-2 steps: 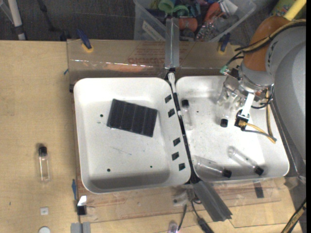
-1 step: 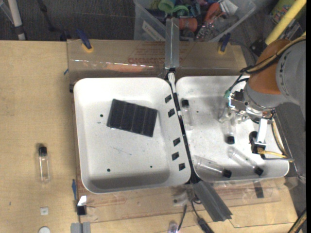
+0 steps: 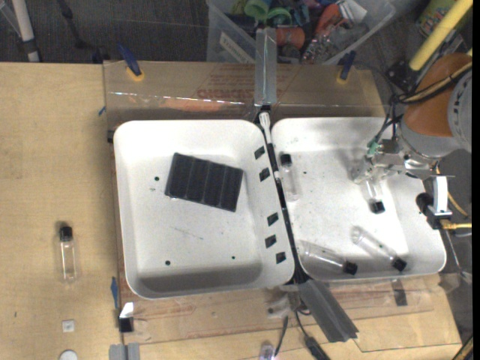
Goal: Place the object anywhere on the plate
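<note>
The plate (image 3: pixel 205 181) is a black ridged rectangle lying flat in the left bin (image 3: pixel 150 268), slightly turned. Several clear vials with black caps are in the right bin (image 3: pixel 330 141). One vial (image 3: pixel 288 177) lies against the divider, one vial (image 3: pixel 324 256) is at the front left, and another vial (image 3: pixel 377 244) is at the front right. My gripper (image 3: pixel 373 166) hangs over the right bin's right half. A fourth vial (image 3: pixel 373 196) slants down just below it, cap lowermost, its upper end meeting the gripper's tip. Whether it is held is unclear.
A metal divider (image 3: pixel 268 163) runs between the bins. A lone vial (image 3: pixel 67 252) lies on the wooden bench far left. A clear tub of colourful toys (image 3: pixel 300 10) stands behind the bins. Cables and a bracket (image 3: pixel 439 197) hang by the right bin's right rim.
</note>
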### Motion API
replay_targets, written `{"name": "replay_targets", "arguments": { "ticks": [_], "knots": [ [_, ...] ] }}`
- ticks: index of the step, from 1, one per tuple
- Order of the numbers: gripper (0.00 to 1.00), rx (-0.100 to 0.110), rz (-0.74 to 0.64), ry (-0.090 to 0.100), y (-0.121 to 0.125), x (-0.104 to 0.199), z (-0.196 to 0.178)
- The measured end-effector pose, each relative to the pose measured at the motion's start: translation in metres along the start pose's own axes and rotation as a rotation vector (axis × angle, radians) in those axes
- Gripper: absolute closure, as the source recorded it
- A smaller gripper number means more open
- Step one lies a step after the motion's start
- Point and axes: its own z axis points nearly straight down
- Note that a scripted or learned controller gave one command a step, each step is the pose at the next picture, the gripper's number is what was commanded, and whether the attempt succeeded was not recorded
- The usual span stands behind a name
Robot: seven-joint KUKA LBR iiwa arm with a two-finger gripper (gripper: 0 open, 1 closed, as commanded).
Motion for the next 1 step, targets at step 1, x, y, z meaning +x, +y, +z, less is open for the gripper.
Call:
{"name": "replay_targets", "arguments": {
  "ticks": [1],
  "knots": [
    [1.00,0.001,0.291,0.006,-0.0423,-0.0173,-0.0008]
  ]
}}
